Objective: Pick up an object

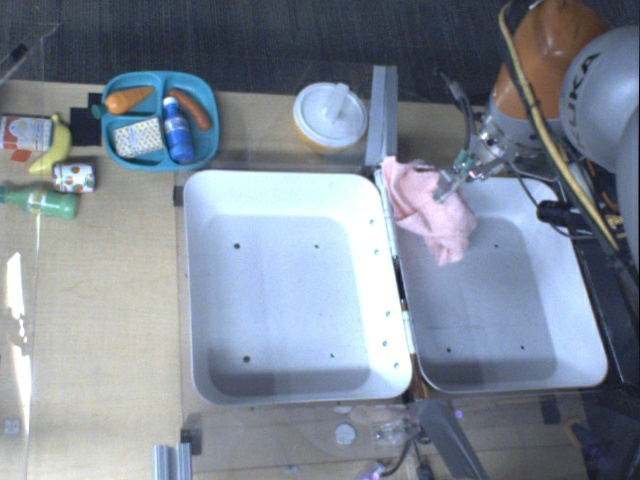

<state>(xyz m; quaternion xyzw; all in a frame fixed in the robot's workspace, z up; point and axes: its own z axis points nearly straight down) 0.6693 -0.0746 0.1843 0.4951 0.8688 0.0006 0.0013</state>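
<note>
A crumpled pink cloth [430, 218] lies at the far-left corner of the right bin [520, 338], with one edge draped onto the rim between the two bins. My gripper [447, 187] comes in from the right, its fingers pinched on the cloth's upper right part. The cloth bunches up toward the fingers and its lower end hangs down toward the bin floor. The grey arm with its orange band [545, 48] stands above the right bin's far right corner.
The left bin [290, 288] sits beside the right one. Behind the bins are a white lidded cup [330, 116] and a blue divided tray [160, 120] of toy food. A banana [52, 146], a small can [73, 177] and a green bottle [40, 202] lie at far left.
</note>
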